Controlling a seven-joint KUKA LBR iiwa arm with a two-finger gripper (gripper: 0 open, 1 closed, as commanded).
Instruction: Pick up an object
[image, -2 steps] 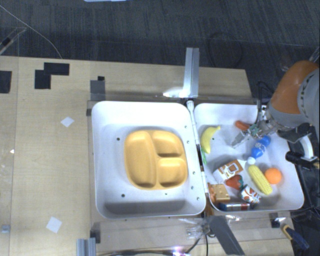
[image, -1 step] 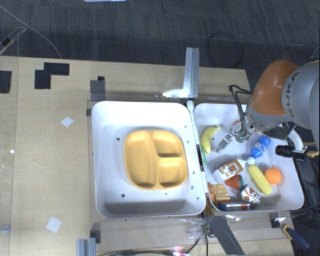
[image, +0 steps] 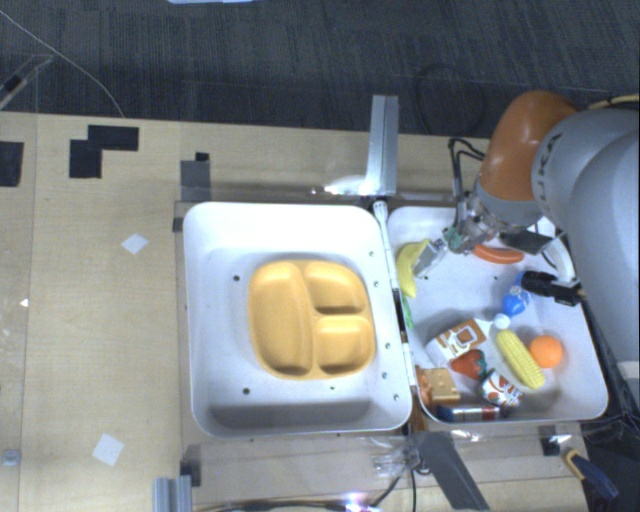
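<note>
I had the gripper (image: 432, 256) low in the right bin (image: 590, 395), at the banana (image: 408, 268) by the divider. Couldn't tell its state from this angle. Judged it the grasp step; next needed a firm close, then lift.

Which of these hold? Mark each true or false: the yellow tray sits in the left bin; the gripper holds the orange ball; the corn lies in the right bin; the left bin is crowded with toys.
1. The yellow tray sits in the left bin. True.
2. The gripper holds the orange ball. False: the ball lies at the right bin's near right side, apart from the gripper.
3. The corn lies in the right bin. True.
4. The left bin is crowded with toys. False: it holds just the tray; the toys are in the right bin.
</note>
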